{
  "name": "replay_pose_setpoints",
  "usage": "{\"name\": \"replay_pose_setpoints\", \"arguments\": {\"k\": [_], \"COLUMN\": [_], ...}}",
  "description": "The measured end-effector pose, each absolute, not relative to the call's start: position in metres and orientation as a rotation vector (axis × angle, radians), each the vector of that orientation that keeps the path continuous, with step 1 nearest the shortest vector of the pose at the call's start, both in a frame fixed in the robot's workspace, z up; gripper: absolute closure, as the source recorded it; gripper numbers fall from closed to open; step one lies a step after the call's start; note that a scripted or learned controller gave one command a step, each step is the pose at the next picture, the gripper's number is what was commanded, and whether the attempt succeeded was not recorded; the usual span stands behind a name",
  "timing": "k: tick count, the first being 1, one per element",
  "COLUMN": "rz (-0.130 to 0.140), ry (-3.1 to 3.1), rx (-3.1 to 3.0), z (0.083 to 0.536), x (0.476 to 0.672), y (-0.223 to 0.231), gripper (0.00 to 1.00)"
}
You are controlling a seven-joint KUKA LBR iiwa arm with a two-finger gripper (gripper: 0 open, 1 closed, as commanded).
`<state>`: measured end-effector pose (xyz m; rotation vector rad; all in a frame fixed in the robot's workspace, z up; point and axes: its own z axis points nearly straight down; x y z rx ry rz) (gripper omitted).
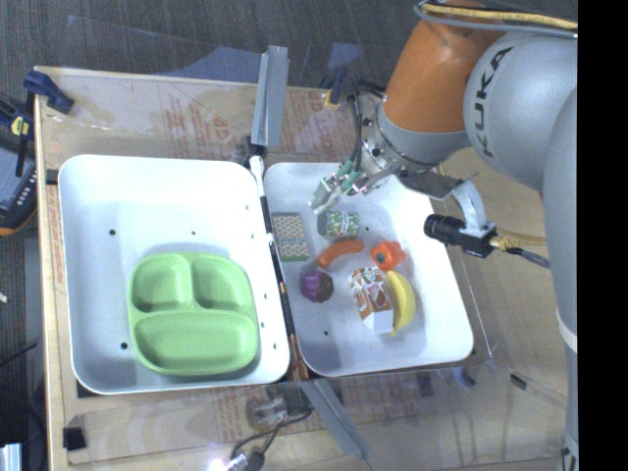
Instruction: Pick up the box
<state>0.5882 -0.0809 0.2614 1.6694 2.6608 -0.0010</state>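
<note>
The box [368,292] is a small white carton with red and brown print. It lies in the right bin [442,337], front of centre, with a banana [401,300] touching its right side. My gripper [332,192] hangs over the back of that bin, just above a small green and white can [340,225]. It is well behind the box and apart from it. I see nothing held in it.
Around the box lie a purple fruit [316,286], a red sausage [340,252], an orange fruit [388,255] and a flat patterned packet [289,235] by the left wall. The left bin [88,194] holds a green divided tray [193,314].
</note>
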Motion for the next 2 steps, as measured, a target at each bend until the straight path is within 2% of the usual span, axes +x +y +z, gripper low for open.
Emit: {"name": "replay_pose_setpoints", "arguments": {"k": [1, 2], "rz": [-0.001, -0.004], "ry": [2.661, 2.429], "rx": [1.67, 1.999], "z": [0.261, 0.229], "x": [0.588, 0.537], "y": [-0.081, -0.104], "gripper": [0.0, 0.0]}}
